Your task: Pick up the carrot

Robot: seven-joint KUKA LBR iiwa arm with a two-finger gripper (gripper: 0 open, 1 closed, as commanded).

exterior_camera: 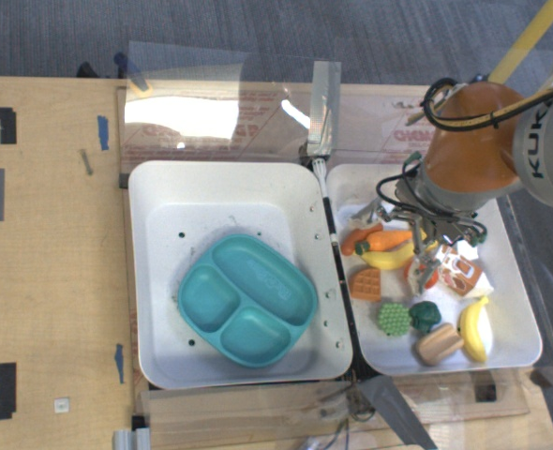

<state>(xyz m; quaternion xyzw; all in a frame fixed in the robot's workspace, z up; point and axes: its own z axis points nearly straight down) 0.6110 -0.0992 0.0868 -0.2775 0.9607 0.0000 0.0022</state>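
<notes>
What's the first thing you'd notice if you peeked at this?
Probably the big teal divided plate, alone in the left white bin. Next, the colourful pile of toy food in the right bin, including an orange carrot and a yellow banana. The arm's orange band hangs over that pile, its gripper down among the food.

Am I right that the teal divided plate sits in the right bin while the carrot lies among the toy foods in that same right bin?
Not quite: the teal divided plate sits in the left bin, not the right. The carrot does lie among the toy foods in the right bin, as the camera view shows.
</notes>
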